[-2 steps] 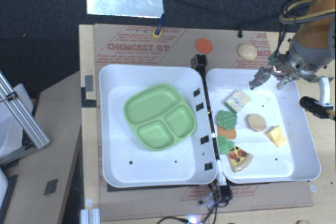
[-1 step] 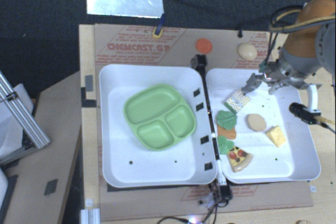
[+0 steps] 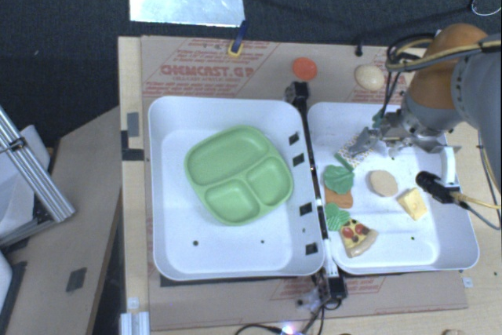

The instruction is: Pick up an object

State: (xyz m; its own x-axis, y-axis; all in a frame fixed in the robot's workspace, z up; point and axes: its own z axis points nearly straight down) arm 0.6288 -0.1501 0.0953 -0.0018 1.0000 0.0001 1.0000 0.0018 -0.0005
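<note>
One fixed camera looks down slantwise over both white bins [image 3: 235,110].

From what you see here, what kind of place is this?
Probably a robotics lab bench for grasping trials: a grey arm reaches over two white bins, one holding a green divided plate, the other toy food such as a pizza slice.

Green divided plate [image 3: 238,172], white bins [image 3: 169,192], yellow cheese wedge [image 3: 412,204].
</note>
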